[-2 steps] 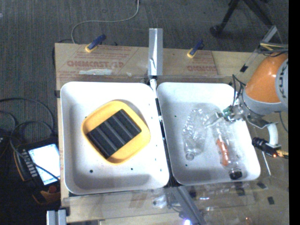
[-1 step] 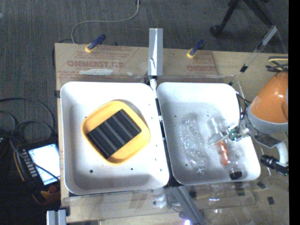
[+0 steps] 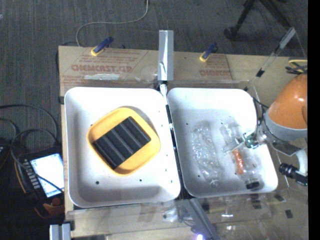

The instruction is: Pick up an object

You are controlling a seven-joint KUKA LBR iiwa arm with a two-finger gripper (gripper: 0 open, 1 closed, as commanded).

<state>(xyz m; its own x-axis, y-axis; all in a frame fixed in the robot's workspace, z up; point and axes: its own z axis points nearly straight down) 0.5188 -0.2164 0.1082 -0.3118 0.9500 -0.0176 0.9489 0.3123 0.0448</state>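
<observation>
Crumpled clear plastic (image 3: 205,149) lies in the middle of the right bin (image 3: 200,106), a glinting, see-through heap that is hard to outline against the white floor. A second clear piece (image 3: 230,131) sits just beside it towards the bin's right wall, and below that lies a small orange item (image 3: 238,161), with a small dark item (image 3: 252,185) near the bin's front right corner. The gripper (image 3: 248,141) shows as a small greenish-grey tip at the right side of this bin, just beside the second clear piece and above the orange item; whether it is open, closed or gripping anything cannot be told, since the tip is tiny and blends with the shiny plastic. Behind it the arm's orange band (image 3: 294,104) bulges in from the right edge, over the bin's right rim. The left bin (image 3: 75,149) holds a yellow rounded tray (image 3: 150,149) turned at an angle, with a black ridged insert (image 3: 121,140) set in its top; it is well apart from the gripper. The two bins touch along their inner rims, and a metal strip (image 3: 165,54) runs back from that seam across a brown cardboard sheet (image 3: 110,66). Two blue-and-yellow clamps (image 3: 101,46) (image 3: 208,51) pinch the cardboard's far edge. On the dark carpet to the left lies a lit tablet (image 3: 45,171), and a chair base (image 3: 255,9) stands at the top right.
</observation>
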